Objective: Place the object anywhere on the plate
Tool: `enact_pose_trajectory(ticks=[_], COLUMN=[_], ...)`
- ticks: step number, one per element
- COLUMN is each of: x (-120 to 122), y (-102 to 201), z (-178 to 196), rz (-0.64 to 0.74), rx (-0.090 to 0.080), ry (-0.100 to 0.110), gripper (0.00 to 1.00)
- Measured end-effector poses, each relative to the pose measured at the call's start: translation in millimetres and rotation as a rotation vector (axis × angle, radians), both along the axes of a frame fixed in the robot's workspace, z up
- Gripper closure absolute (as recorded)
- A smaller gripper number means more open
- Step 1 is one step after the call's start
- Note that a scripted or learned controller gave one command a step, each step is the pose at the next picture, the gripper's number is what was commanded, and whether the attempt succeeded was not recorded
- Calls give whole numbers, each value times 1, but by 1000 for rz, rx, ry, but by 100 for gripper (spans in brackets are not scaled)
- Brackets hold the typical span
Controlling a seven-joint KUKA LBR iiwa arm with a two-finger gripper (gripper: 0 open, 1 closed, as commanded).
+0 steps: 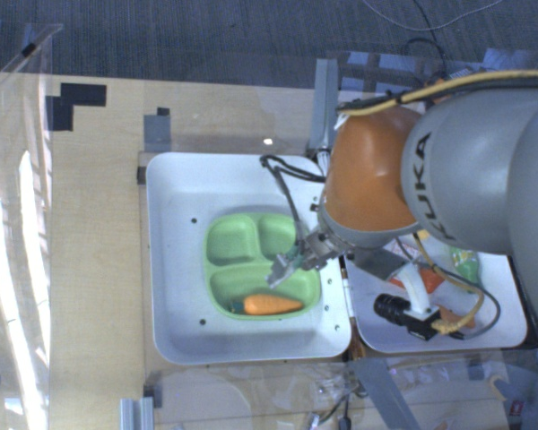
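A green plate [231, 240] with three compartments lies in the left white bin [175, 240]. An orange carrot-shaped object [271, 305] lies flat in the plate's long front compartment. My gripper [282, 274] hangs over the plate's right side, just above and behind the carrot's right half, with its tip pointing down to the left. A small gap shows between the tip and the carrot. The grey arm with its orange band covers the gap between the two bins.
The right white bin [511, 330] holds a few small items, among them a green one [464, 263] and a red and white one [428, 281], largely hidden under the arm. A wooden bench surrounds the bins, with clear panels at the left.
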State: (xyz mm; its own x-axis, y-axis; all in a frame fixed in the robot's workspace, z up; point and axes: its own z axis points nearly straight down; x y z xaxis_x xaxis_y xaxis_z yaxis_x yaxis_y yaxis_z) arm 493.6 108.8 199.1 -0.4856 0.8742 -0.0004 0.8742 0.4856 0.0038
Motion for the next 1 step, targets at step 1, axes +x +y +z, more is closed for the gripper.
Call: enact_pose_trajectory(ticks=[1], x=[-5], y=[28], z=[191], rz=[-49], rx=[2], ry=[-8], gripper=[0])
